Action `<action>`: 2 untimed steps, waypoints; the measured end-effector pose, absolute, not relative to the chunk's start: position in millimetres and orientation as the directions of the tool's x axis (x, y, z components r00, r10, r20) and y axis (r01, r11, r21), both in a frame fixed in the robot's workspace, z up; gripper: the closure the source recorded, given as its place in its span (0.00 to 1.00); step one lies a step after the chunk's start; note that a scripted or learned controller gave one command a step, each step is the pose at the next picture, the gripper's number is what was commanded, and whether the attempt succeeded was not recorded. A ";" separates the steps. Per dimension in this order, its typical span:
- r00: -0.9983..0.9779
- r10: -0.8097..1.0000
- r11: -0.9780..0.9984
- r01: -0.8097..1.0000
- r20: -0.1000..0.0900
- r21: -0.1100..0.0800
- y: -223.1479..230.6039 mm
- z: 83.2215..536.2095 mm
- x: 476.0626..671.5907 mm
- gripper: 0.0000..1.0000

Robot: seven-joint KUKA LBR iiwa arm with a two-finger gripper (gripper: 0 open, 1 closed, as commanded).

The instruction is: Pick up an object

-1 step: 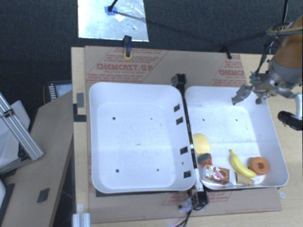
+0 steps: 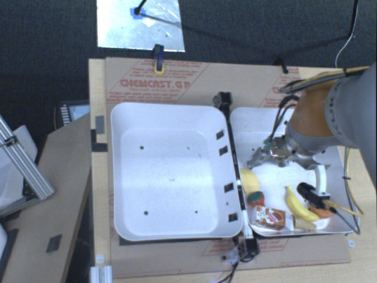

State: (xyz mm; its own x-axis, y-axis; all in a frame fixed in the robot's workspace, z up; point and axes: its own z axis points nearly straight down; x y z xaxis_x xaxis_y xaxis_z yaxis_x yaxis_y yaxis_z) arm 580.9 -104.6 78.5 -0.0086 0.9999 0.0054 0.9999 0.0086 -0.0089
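"CHEMCAST GP" shows on brown board point(image 2: 156, 82) behind both bins — fingers' point(image 2: 266, 157) state I cannot tell.

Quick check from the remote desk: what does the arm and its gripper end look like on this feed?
The arm is a thick, rounded grey cylinder with an orange band above the wrist. Dark cables loop alongside it. The gripper is a small grey metal assembly.

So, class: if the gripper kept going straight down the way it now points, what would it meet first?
Probably the bare floor of the right bin. The gripper hangs above the yellow fruit and banana, though depth is hard to judge.
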 end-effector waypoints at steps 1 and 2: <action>-0.004 1.000 0.004 1.000 -0.001 0.005 -109.9 95.2 585.4 1.00; -0.009 1.000 0.009 1.000 0.000 0.013 -72.6 191.0 627.3 1.00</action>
State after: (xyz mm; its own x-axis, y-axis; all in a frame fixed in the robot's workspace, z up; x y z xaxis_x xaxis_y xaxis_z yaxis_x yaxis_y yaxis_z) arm 627.3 -72.6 191.0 -0.0094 1.0000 -0.0005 0.9999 0.0094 0.0131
